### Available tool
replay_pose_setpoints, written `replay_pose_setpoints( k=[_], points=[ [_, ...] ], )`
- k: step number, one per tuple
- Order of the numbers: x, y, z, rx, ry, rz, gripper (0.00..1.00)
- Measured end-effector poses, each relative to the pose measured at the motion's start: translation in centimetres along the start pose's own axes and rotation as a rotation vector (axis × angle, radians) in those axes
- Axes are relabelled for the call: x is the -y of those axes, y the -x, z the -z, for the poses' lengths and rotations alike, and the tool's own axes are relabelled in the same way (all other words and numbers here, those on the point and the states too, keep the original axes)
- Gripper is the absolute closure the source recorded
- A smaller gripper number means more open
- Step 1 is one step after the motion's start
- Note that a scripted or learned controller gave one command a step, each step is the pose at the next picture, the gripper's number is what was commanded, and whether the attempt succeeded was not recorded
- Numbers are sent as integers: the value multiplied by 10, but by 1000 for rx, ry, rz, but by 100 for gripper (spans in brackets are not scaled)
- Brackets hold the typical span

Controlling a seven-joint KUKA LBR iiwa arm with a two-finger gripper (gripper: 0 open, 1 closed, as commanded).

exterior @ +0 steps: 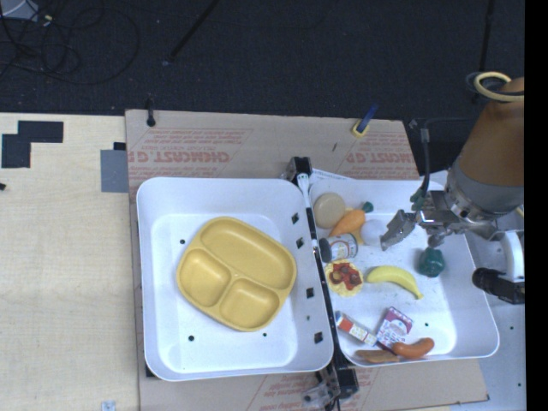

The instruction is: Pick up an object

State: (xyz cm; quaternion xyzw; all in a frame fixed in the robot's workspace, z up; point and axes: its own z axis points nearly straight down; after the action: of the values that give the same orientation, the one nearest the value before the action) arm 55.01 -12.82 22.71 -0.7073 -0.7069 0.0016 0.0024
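We are hovering with fingers apart and empty (409,226) over the right white bin (479,336), where the small curved yellow plastic banana (393,278) is lying near the dark-green round toy (431,263), so a descent between them is risking a miss.

Pincer (399,229) above right bin (479,336), near banana (394,278).

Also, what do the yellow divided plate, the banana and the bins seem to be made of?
Yellow divided plate: probably molded plastic, with a smooth matte surface and soft rounded compartment edges.
Banana: likely a plastic toy, uniform bright yellow with a slight sheen.
Bins: apparently thin white plastic, with glossy walls and rounded corners.
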Motion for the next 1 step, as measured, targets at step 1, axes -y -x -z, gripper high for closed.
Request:
replay_pose_setpoints(
  k=[1],
  points=[
    [17,18,-122,4,12,-2,0]
  ],
)
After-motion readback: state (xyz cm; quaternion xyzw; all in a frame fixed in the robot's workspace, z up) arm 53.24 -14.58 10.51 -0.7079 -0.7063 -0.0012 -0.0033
